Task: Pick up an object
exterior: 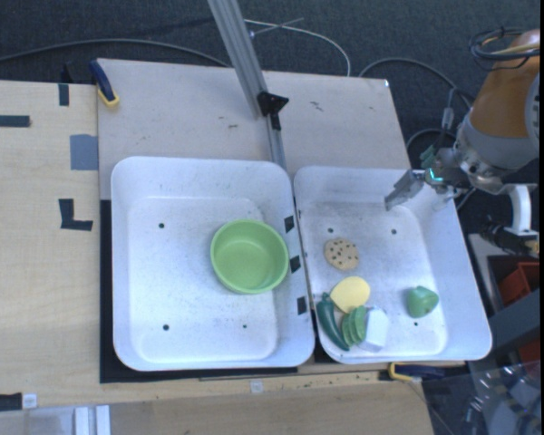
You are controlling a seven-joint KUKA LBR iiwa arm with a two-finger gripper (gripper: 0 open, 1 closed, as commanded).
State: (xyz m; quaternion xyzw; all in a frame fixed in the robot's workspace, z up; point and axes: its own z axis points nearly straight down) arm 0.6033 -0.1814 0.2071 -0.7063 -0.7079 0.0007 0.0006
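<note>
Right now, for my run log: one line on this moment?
arm: gripper over right bin back edge | cookie untouched | green bowl in left bin

bowl [249, 256] in left bin [136, 243] — cookie [342, 254] in right bin [453, 270]

In the right shallow white bin [453, 270], the upper half of the floor lies open. Lower down, a round speckled cookie [342, 254], a yellow lemon-shaped piece [350, 293], a dark green pod-like piece [330, 322] and a small white block [377, 328] crowd together near the front-left corner, several touching. A green rounded lump [422, 301] sits apart. The left shallow white bin [145, 243] holds a light green bowl [248, 256], with bare floor around it.
</note>
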